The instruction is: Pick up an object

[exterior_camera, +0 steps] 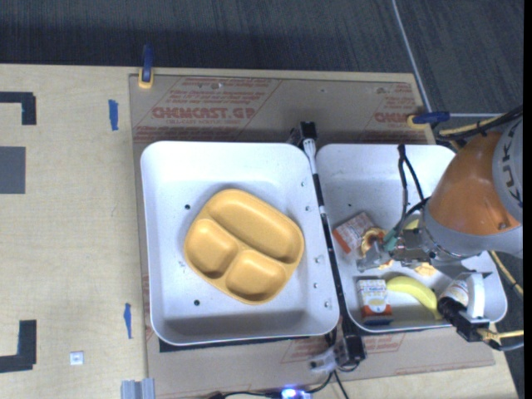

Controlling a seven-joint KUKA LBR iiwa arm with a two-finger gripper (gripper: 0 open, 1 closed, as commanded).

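My gripper [378,252] reaches down into the right bin [357,169] from the right, its tip low over a small cluster of objects. Just left of the tip lies a small red-and-white packet [352,229]. A yellow banana [413,290] lies near the bin's front edge, below the gripper. Beside the banana, a small white-and-orange carton [374,298] rests at the front. A small multicoloured item [371,240] sits right at the gripper's tip. I see nothing lifted between the fingers.
The left bin [166,223] holds a yellow three-compartment tray [242,244] lying at its middle. A black divider bar [320,198] runs between the two bins. The arm's grey-and-orange body [478,198] covers the right bin's right side.
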